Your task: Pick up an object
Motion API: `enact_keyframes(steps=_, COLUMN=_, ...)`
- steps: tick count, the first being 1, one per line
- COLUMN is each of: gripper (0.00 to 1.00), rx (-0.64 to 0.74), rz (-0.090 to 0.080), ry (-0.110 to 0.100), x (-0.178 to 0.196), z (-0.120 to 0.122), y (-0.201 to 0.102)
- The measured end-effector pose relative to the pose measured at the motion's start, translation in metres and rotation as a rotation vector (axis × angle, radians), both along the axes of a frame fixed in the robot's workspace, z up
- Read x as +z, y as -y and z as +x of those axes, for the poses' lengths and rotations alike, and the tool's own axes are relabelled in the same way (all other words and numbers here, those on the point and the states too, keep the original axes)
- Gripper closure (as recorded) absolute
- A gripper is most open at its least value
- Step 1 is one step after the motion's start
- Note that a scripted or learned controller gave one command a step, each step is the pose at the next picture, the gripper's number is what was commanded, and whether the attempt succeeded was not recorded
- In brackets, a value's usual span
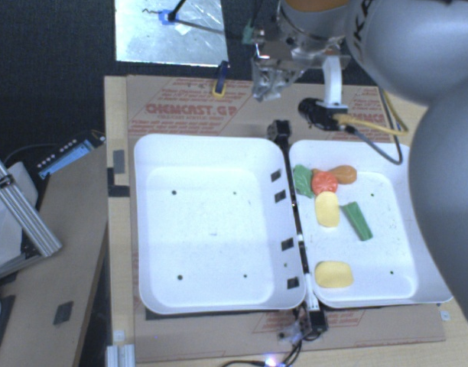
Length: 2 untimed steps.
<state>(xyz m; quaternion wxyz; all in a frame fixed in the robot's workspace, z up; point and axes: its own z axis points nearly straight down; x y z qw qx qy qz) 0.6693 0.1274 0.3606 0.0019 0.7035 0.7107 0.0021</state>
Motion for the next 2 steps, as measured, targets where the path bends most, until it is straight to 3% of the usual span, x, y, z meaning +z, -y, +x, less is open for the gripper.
enact_keyframes(steps=1, gripper=1.0, rx=-0.001, rz=0.0, ry=-0.016, x=-0.148, z=-0.004, y=-0.068)
enact_keyframes(steps=2, gripper=1.0, rx=-0.01, rz=0.001, ry=0.001, x=-0.086, z=0.0, y=-0.047)
